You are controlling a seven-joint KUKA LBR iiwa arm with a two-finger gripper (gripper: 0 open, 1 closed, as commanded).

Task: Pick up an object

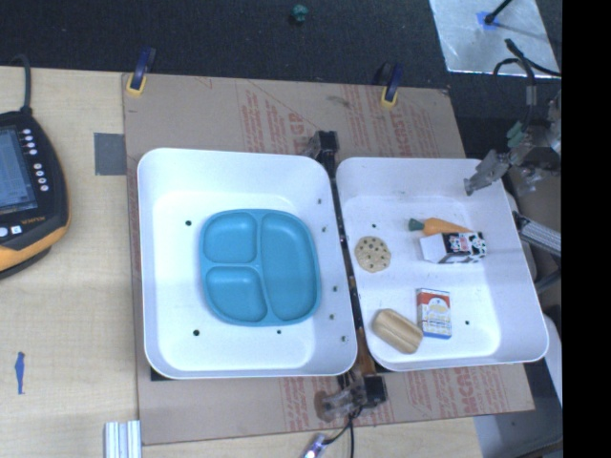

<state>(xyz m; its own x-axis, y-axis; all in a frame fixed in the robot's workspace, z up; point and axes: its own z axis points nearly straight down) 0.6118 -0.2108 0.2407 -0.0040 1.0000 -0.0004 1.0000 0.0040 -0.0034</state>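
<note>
Bins first: left shallow white bin (162, 256) holds a blue three-compartment plastic plate (260, 266), right shallow white bin (506, 327) holds the candidates — tan bread roll (396, 330), red-and-white small carton (434, 313), black-and-white cow-print box (452, 247), round chocolate-chip cookie (372, 253), orange carrot toy (441, 226). Gripper (489, 172) sits over the right bin's upper-right rim, grip state cannot tell at this size; nearest pick is probably the carrot, lying down-left of it with its long axis running left-right, touching the cow-print box below.
</note>
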